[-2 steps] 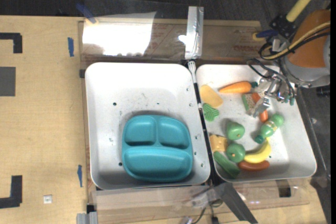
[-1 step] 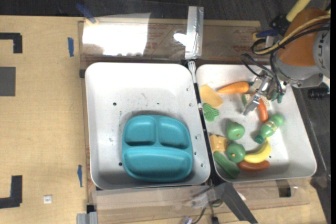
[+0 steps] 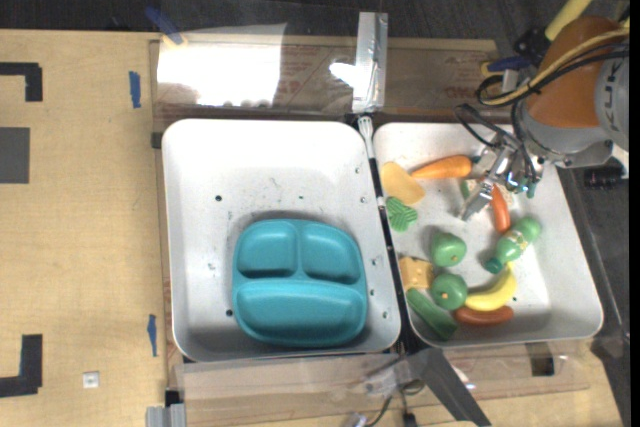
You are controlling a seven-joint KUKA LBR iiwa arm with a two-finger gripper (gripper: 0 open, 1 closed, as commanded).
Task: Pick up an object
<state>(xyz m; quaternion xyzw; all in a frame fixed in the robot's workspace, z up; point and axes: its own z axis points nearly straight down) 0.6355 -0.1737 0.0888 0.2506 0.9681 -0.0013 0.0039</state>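
Camera view: arm over the right bin, fingers low among toy food items.

Camera view: the gripper (image 3: 487, 192) reaches in from the right and sits in the upper part of the right bin (image 3: 575, 260); its fingers stand narrowly apart with nothing visible between them. An orange carrot (image 3: 441, 168) lies just left of the gripper, and a small orange piece (image 3: 500, 211) lies just below it. Further down are a green apple (image 3: 447, 248), a second green fruit (image 3: 449, 290), a green bottle-shaped piece (image 3: 511, 244), a banana (image 3: 493, 294) and a red piece (image 3: 484, 316) near the front wall. The left bin (image 3: 200, 165) carries a teal divided tray (image 3: 298, 283). Both bins rest on the worktop (image 3: 70, 215).
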